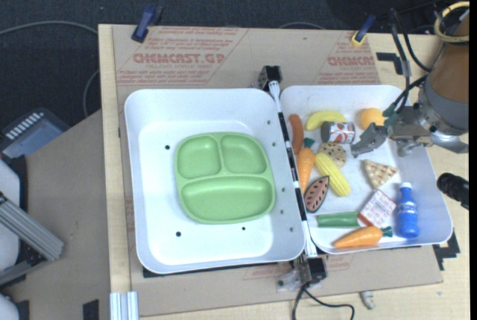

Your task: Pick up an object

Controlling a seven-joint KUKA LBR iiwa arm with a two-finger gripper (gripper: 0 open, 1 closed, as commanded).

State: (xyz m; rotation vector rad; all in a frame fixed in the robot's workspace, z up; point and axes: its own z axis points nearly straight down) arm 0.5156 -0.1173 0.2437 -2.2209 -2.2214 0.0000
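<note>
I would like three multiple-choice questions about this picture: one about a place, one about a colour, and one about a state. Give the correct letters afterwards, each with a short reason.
1. Where does the green divided plate lie?
A. in the left bin
B. in the right bin
C. on the bench outside the bins

2. What colour is the small bottle in the right bin?
A. red
B. blue
C. yellow

3. How is the gripper placed?
A. over the green plate
B. outside both bins
C. over the right bin, among the toy foods

Answers:
1. A: the plate sits in the middle of the left bin.
2. B: its body is blue, with a white cap.
3. C: it hangs near the can and the corn cob.
</note>
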